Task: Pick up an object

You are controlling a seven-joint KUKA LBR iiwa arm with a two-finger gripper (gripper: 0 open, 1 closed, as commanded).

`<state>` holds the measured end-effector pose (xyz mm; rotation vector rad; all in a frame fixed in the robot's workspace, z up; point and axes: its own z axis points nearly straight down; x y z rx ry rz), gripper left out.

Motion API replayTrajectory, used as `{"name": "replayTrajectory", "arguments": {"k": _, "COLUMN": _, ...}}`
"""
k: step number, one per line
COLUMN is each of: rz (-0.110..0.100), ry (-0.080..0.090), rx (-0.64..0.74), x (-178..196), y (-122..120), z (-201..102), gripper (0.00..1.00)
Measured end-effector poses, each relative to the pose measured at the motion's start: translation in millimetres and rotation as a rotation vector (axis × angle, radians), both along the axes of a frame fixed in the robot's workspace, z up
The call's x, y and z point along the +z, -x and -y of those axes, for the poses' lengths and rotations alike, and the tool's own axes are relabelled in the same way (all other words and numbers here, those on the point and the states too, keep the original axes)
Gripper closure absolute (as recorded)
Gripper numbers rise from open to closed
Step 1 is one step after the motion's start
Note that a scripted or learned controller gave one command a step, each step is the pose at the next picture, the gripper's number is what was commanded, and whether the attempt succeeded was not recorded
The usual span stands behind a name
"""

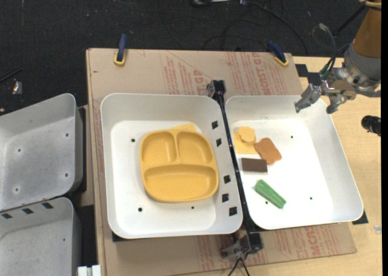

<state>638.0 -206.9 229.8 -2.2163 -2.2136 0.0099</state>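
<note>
above the right bin's far corner — jaws spread apart, nothing between them, touching nothing

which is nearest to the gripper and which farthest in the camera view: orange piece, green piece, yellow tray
From the gripper:
1. orange piece, right bin, left part
2. green piece, right bin, toward the front
3. yellow tray, left bin, middle

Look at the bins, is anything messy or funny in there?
Nothing is spilled or broken. The yellow tray sits slightly turned in the left bin, and a pale sheet peeks out from under its far edge. The small pieces in the right bin huddle by the divider.
</note>
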Motion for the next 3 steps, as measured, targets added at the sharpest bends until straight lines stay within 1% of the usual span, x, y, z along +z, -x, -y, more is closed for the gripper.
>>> {"name": "replayTrajectory", "arguments": {"k": 1, "rz": 0.012, "ry": 0.003, "rx": 0.003, "x": 7, "y": -3, "z": 0, "gripper": 0.0}}
{"name": "replayTrajectory", "arguments": {"k": 2, "rz": 0.005, "ry": 0.001, "rx": 0.001, "x": -52, "y": 5, "z": -7, "gripper": 0.0}}
{"name": "replayTrajectory", "arguments": {"k": 3, "rz": 0.006, "ry": 0.001, "rx": 0.0, "x": -107, "y": 16, "z": -5, "gripper": 0.0}}
